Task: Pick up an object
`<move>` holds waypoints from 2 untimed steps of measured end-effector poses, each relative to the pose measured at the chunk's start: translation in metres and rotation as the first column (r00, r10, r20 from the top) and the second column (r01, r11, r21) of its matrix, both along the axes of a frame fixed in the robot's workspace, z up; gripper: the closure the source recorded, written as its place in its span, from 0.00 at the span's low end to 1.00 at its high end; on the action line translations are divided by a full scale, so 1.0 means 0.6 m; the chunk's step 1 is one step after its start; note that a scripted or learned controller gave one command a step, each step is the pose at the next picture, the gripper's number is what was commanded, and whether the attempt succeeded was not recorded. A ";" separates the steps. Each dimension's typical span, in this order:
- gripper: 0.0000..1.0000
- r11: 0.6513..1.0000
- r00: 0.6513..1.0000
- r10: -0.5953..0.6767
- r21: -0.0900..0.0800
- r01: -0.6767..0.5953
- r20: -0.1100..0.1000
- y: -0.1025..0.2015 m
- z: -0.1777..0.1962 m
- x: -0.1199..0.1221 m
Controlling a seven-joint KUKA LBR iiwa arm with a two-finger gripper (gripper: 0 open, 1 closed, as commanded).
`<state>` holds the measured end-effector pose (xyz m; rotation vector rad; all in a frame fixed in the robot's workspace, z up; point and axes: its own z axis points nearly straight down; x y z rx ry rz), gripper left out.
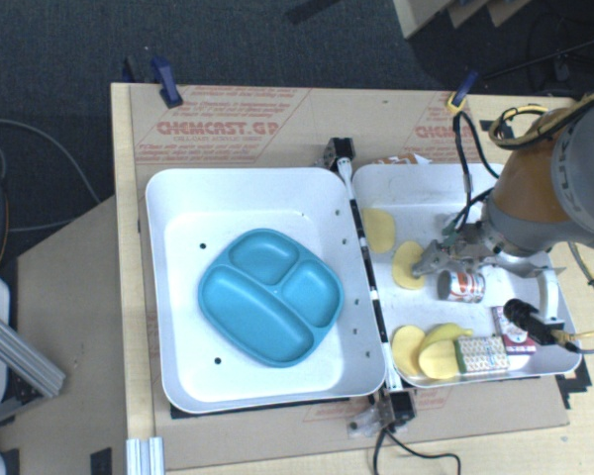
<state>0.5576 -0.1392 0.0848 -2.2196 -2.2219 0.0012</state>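
**Gripper low over the small can in the right bin**

Gripper (453, 257) of mine hung low in the right bin (428, 178), reaching in from the right under the grey arm (554, 186) with its orange band. Whether it was released or clenched I could not tell; the wrist hid that part.

From the overhead camera, the nearest thing was a small can (462, 285) with a red and white label. It lay on its side just below the gripper, touching or nearly so, its long axis running roughly left to right across the bin. I judged that the coming grasp would have to close across its short side.

Yellow round pieces lay around it: one (380, 230) up and left, one (408, 265) just beside the gripper's left, and a cluster (423, 351) near the bin's front edge next to a flat printed packet (487, 355). The left bin (178, 191) held a blue divided plate (269, 296), well apart from my tool.
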 end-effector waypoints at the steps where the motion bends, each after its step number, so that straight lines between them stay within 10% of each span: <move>1: 1.00 1.000 1.000 0.001 -0.001 -0.001 0.001 0.000 0.016 0.001; 2: 0.00 1.000 1.000 0.001 -0.001 -0.001 0.001 0.000 0.016 0.001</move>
